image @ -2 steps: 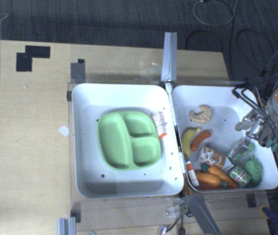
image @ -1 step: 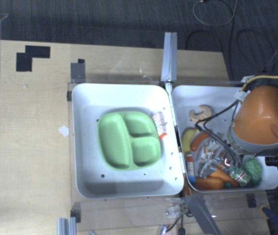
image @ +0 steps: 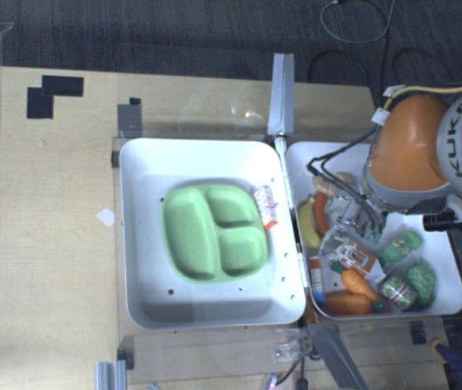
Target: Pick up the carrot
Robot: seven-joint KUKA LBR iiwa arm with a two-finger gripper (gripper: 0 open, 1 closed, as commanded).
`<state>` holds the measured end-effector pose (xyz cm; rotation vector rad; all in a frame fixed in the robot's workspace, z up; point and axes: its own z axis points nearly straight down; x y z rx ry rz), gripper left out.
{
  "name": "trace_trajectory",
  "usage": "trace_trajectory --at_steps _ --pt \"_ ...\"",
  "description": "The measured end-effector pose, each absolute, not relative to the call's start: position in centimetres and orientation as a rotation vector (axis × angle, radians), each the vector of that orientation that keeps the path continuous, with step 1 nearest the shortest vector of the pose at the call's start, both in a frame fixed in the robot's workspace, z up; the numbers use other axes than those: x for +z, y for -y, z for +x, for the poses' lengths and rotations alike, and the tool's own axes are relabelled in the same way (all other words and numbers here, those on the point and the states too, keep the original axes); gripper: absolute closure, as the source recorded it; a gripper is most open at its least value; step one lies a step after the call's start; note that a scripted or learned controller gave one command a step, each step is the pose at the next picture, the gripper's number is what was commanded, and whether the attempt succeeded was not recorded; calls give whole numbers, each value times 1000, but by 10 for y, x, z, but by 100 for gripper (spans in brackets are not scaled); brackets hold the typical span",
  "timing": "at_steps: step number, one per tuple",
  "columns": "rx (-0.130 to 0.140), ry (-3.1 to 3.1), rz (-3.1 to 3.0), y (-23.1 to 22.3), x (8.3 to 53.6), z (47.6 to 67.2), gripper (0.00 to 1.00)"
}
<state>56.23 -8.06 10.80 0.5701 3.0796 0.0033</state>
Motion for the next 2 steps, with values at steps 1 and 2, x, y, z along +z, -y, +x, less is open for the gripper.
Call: trace_trajectory --at_steps 1,2 --pt "3 -3086 437 93 92 494 0" --pt "6 -3083 436 91 104 496 100"
